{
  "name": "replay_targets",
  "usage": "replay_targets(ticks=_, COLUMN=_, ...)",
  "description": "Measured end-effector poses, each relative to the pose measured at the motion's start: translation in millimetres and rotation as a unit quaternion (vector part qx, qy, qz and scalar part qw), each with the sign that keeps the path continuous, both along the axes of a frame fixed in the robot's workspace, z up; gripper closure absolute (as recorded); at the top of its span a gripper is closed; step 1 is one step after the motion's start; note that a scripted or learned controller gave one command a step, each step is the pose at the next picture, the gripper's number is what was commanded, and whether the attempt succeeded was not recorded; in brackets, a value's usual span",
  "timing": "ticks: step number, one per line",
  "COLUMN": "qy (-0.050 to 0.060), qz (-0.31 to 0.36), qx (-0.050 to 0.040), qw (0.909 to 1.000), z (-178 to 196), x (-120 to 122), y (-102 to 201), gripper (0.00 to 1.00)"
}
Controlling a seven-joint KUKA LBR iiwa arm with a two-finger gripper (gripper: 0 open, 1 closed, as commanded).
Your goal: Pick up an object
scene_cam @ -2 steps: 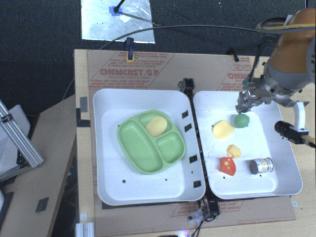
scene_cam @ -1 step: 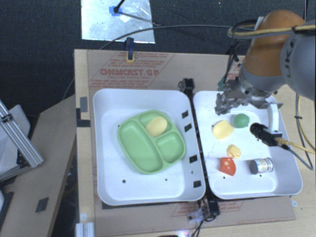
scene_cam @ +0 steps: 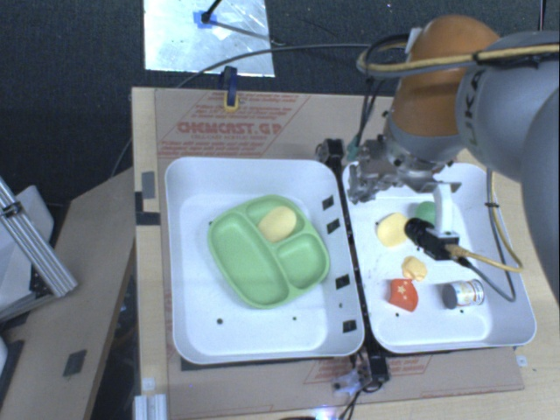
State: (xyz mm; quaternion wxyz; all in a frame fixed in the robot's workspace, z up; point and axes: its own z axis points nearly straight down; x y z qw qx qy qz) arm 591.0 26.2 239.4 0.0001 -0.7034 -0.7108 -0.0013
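My gripper [scene_cam: 371,182] hangs over the back left part of the right bin [scene_cam: 507,322], close to the divider between the bins. Below and to its right lies a pale yellow lump [scene_cam: 392,228]. A green object [scene_cam: 426,211] sits beside it, partly hidden by a white piece of the arm. Toward the front lie a small yellow piece [scene_cam: 414,268], a red piece [scene_cam: 403,295] and a silver can [scene_cam: 463,293] on its side. Nothing shows in the gripper's grasp.
The left bin [scene_cam: 201,322] holds a green divided plate [scene_cam: 254,265] with a yellow object [scene_cam: 278,223] in its upper compartment. A black part with a yellow cable [scene_cam: 477,259] runs across the right bin. The grey and orange arm [scene_cam: 446,68] covers that bin's back.
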Motion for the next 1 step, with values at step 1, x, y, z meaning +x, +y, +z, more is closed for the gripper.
replay_targets(ticks=1, qy=0.0, qz=0.0, qx=0.0003, qw=1.0, z=-8.1, x=13.6, y=62.8, gripper=1.0)
